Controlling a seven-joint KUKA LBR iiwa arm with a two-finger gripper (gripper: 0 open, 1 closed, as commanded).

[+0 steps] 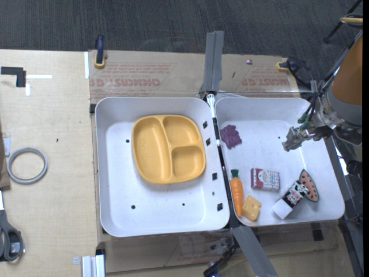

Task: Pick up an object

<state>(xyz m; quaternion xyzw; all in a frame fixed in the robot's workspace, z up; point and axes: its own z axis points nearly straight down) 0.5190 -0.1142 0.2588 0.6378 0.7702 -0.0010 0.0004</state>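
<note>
Claw first: I see it at the right side of the frame, hanging over the upper right part of the right bin, with the grey arm and its orange band running off the right edge behind it. Nothing sits between its tips that I can make out, and from this angle I cannot tell whether it is spread or closed.

Below it the right bin carries the loose items I could go for. A purple bunch of grapes lies near the bin's left wall, toward the top. Lower down along that same wall is a carrot lying lengthwise, with a yellow wedge of cheese just beside its lower end. A small pink and white carton sits near the middle of the bin, well below the claw. At the lower right, a black and white milk bottle lies tilted, close against a watermelon slice.

My left bin holds a yellow divided plate, resting upright in the upper middle. Out on the counter at the left of the frame lies a grey ring of tape.
</note>
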